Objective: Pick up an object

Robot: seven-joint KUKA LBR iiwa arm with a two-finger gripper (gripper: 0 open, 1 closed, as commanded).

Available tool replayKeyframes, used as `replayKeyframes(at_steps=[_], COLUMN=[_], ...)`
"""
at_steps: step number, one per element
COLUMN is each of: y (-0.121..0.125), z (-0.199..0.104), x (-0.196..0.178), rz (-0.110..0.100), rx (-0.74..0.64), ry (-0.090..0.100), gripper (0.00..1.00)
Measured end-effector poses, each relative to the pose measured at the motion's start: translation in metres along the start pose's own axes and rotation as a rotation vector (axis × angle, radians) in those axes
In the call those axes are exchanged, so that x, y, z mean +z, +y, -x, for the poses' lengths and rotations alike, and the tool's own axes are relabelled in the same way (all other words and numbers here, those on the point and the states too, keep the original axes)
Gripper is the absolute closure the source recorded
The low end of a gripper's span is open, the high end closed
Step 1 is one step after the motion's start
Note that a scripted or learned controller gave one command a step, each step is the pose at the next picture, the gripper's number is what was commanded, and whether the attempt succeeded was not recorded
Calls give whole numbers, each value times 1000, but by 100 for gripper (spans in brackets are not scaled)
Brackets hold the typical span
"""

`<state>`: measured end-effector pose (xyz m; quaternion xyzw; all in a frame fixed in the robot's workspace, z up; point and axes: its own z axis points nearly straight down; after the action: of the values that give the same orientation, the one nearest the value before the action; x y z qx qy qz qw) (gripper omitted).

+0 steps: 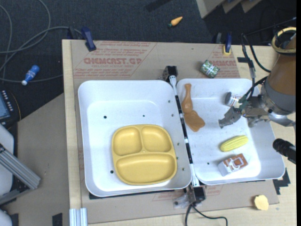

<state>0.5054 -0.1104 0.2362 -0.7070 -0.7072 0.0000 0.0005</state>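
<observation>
Yellow plastic corn cob (pixel 233 143) lies in the right-hand white bin (pixel 207 171) at centre right of the frame, its long axis running nearly left to right, just below the grey pincer (pixel 229 121). Whether the pincer is open cannot be told; nothing visible sits in it.

Dark carpet floor (pixel 117 8) under wooden bench (pixel 141 55)

We see a small green can (pixel 210 68) lying on the brown board (pixel 117 60) beyond the bins, a yellow piece (pixel 261 202) near the board's front corner, and on the dark floor a blue bottle (pixel 30 74) and an orange carrot (pixel 176 20).
</observation>
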Motion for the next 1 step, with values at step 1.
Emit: replayKeyframes(at_steps=[1], y=[-30], z=[33], x=[159], rz=[-9], rx=[6], ry=[1], gripper=[0])
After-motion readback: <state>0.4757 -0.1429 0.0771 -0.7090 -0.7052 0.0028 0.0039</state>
